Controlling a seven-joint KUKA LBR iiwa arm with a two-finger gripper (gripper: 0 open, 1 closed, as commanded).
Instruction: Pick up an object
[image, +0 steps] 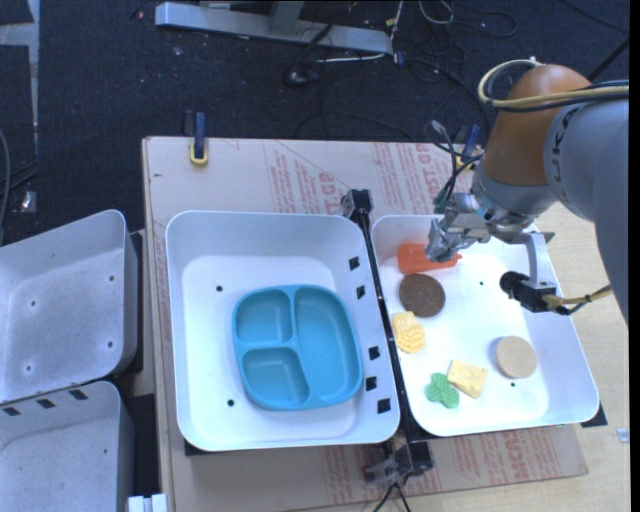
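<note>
The right bin (560, 400) holds an orange-red block (415, 259) at its far left, a brown round patty (423, 295), a pale yellow ridged piece (408, 332), a green leafy piece (442, 391), a yellow cheese wedge (467, 377) and a tan round disc (515, 357). My gripper (441, 250) is low over the right end of the orange-red block, its tips at the block's edge. The arm's body hides the fingers' spacing.
The left bin (200, 250) holds a blue three-compartment tray (297, 347). A black divider (375, 300) runs between the bins. A black cable fitting (528, 290) hangs over the right bin. White lids (60, 290) lie at the far left.
</note>
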